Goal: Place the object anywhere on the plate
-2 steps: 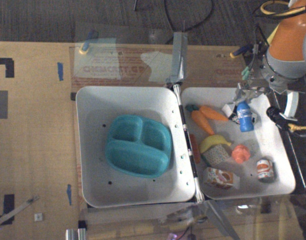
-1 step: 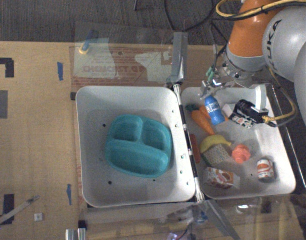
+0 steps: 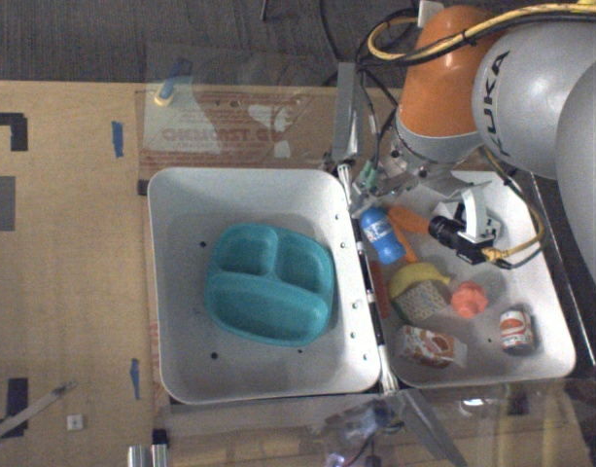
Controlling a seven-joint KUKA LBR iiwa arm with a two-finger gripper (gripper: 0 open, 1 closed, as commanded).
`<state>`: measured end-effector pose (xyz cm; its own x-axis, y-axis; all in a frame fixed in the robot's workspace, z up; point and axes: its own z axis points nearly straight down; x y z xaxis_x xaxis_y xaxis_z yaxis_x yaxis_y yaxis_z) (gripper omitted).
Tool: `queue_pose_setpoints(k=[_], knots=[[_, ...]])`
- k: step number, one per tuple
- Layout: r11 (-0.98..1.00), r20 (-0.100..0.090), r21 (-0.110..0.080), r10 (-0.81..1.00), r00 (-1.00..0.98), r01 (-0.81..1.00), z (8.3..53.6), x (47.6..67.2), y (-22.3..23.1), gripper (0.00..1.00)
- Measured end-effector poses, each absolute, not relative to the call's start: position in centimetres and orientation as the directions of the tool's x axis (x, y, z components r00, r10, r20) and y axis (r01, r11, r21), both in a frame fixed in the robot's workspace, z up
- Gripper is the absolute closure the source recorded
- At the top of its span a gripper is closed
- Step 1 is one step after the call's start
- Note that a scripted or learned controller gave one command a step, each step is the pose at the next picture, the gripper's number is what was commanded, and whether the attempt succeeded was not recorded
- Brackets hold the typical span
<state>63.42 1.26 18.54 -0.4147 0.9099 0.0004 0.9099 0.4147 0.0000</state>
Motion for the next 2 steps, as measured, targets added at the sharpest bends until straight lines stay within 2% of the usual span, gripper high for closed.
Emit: queue_pose_setpoints(k=[1, 2], knots=[[0.565, 0.001, 0.0, 0.825, -0.565, 0.825, 21.67, 58.57, 8.45, 1.0], [0.563, 0.001, 0.0, 0.826, -0.563, 0.826, 21.68, 58.59, 8.34, 0.0]])
